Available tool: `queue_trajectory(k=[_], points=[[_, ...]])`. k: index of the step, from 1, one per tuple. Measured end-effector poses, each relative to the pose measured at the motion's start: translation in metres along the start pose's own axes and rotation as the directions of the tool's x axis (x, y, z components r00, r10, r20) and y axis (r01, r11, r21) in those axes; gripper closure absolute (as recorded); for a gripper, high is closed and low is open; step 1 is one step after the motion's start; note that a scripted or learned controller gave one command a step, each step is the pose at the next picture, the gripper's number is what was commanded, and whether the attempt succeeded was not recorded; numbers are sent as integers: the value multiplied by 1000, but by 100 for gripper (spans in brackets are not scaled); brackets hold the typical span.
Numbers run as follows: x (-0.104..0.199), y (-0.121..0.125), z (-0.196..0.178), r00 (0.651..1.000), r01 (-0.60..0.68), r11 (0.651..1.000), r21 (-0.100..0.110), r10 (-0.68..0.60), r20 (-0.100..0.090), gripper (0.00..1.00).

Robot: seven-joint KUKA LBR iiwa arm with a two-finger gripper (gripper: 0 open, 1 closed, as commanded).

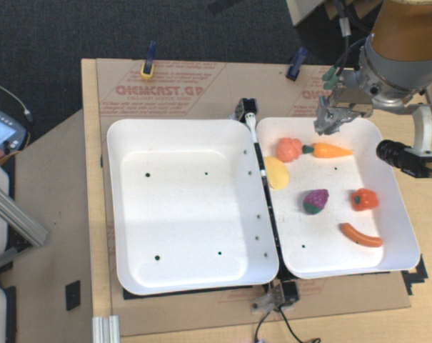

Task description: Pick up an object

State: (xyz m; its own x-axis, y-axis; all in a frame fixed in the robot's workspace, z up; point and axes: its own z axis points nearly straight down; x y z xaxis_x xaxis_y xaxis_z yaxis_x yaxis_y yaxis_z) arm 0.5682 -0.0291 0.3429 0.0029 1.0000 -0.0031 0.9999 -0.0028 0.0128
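Bench [94, 156]: brown board w/ red print along far edge; bears 2 shallow white bins side by side.
Yellow clamp [148, 68]: far-left of board, on its far edge.
Left bin [123, 213]: white, small dark dots on floor; seam w/ right bin runs down the middle.
Black clip [245, 108]: at far end of seam betw. bins.
Blue clamp [297, 61]: far edge of board, beyond right bin.
Right bin [401, 227]: white, holds 6 toy food items.
Yellow item [276, 172]: rounded, against the bin's left wall, just below-left of pink item.
Pink item [289, 149]: lumpy, far-left part of bin, just left of carrot's green end.
Carrot [328, 150]: orange, green stub pointing left; lies crosswise near far wall.
Purple item [315, 201]: mid-bin, green base, apart from others.
Red-orange item [365, 199]: pepper-like, right of purple item.
Sausage [360, 235]: orange-red, curved, near-right part of bin.
Gripper [330, 125]: over far edge of right bin, above and just beyond carrot; nothing seen betw. fingers; apart or together: cannot tell.
Arm [401, 41]: enters from upper right, orange band above grey wrist.
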Motion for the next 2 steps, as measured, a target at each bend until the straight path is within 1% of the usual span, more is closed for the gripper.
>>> queue_trajectory(k=[1,2], points=[[35,-39,-43,1000,7,1000,5,-7,-4,100],[118,4,-34,1000,12,1000,8,-12,-5,100]])
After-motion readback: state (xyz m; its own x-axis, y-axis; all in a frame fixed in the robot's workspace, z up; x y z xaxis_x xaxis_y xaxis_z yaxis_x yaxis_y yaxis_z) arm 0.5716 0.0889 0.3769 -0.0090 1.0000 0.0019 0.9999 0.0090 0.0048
